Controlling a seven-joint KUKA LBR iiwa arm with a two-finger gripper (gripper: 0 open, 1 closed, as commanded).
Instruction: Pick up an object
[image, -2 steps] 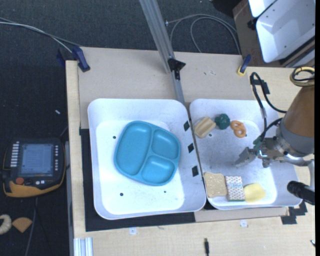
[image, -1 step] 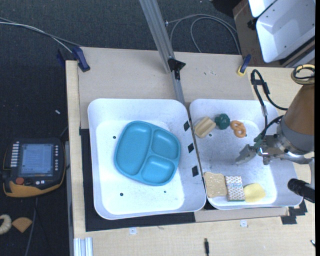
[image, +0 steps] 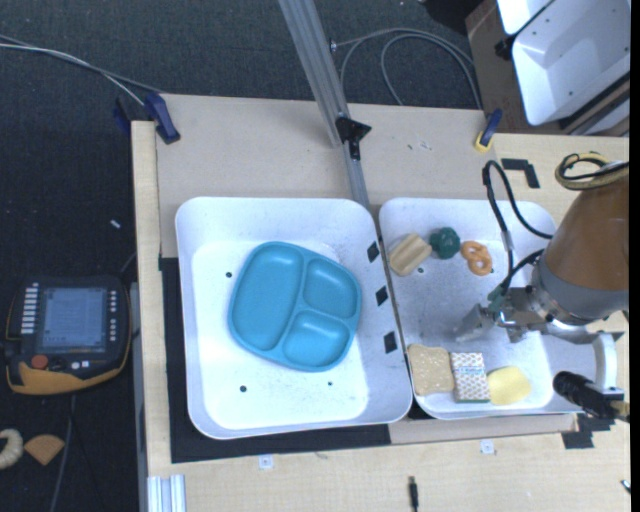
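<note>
Here, in the camera view, the arm (image: 590, 255) reaches in from the right over the right bin (image: 435, 215), and its gripper (image: 480, 322) hangs low above bare floor near the bin's middle. Whether the jaws are open or shut cannot be told; nothing is seen between them. The things on offer lie around it: a tan roll (image: 408, 253), a green ball (image: 445, 241) and an orange pretzel (image: 478, 258) toward the far wall, and a cracker (image: 432, 369), a sponge (image: 469, 376) and a yellow block (image: 507, 385) along the near wall. The left bin (image: 200, 300) bears a blue tray (image: 295, 305). The step looks like the approach, with no object taken. Next, the gripper would need to shift over one item, likely the near sponge, before descending and closing.
</note>
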